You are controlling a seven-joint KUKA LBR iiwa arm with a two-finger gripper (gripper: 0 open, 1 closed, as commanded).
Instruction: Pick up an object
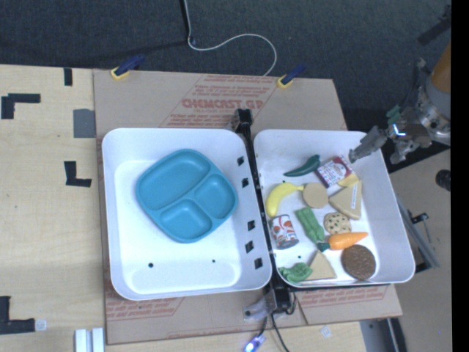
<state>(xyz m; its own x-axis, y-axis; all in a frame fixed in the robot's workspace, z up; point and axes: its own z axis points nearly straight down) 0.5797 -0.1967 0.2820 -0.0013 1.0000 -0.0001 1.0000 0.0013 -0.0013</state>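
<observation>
Looked down at a slant on two shallow white bins set side by side on a bench. Right bin (396,218) taken as the reference throughout. Heaped in its middle and near half, a pile of toy food: green chilli pepper (302,167), red-labelled packet (332,171), banana (282,195), cheese wedge (349,196), chocolate-chip cookie (336,222), small can (283,230), carrot (347,240), round brown patty (359,262). Lay touching or overlapping, probably tipped in loose to give a grasping program plenty of choices. Just left of the right bin, in the neighbouring bin, a blue divided plate (187,195), alone. Above the right bin's far right corner, reaching in from outside its wall, the gripper (375,144), raised clear of the pile and touching nothing. Could not tell whether open or closed; saw nothing held. Nearest to it, the packet and the cheese wedge, so likeliest first candidates. Task judged barely begun, with a descent into the pile yet to come. Crowding judged a risk: likely to nudge neighbours or slip off a rounded piece
</observation>
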